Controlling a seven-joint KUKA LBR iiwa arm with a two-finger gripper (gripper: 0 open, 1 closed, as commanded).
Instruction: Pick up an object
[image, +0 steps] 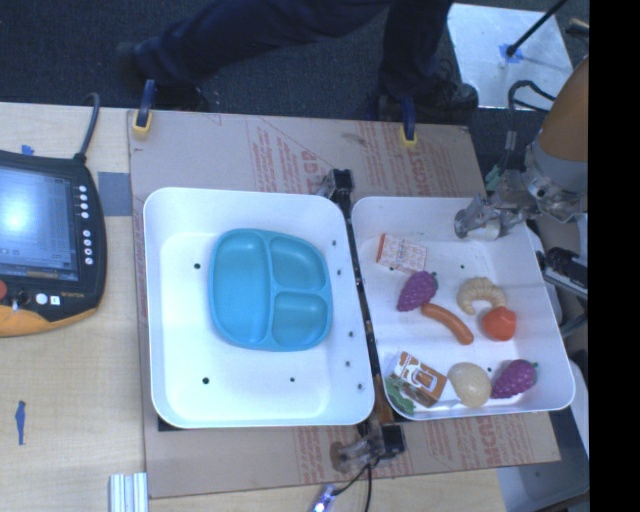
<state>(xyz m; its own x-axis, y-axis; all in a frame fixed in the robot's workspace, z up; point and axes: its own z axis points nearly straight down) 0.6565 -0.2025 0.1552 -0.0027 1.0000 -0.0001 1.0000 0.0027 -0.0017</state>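
Hovering gripper (487, 222) over right bin (552, 330), toy food

Left bin (170, 300): blue divided plate (270, 289) occupies centre; bare floor around it on all sides. Right bin (555, 330): open floor along upper middle; gripper (490, 222) at upper right corner. Obstacles crowd lower half: purple grapes (418, 290), sausage (447, 322), croissant (481, 293), tomato (499, 323), egg (469, 383).

grey metal end effector (484, 222) below an orange-banded grey wrist.
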